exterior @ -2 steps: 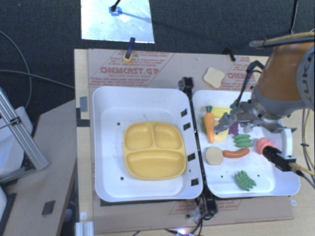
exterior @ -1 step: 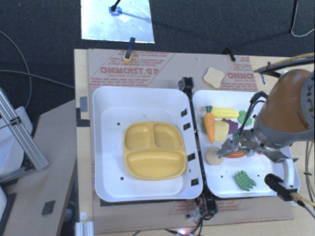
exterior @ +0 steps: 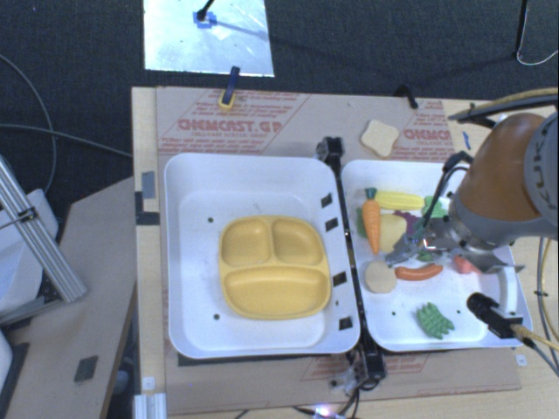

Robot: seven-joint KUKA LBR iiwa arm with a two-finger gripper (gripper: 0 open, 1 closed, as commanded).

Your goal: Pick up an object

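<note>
Carrot (exterior: 371,223) (orange) beside end effector (exterior: 407,250).

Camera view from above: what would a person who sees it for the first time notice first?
The yellow divided tray lies in the middle of the left bin, large and bright against the white. In the right bin a cluster of toy foods draws the eye: a carrot, a corn cob, a red sausage and a green piece. The grey arm with its pincer reaches in over them from the right.
</note>
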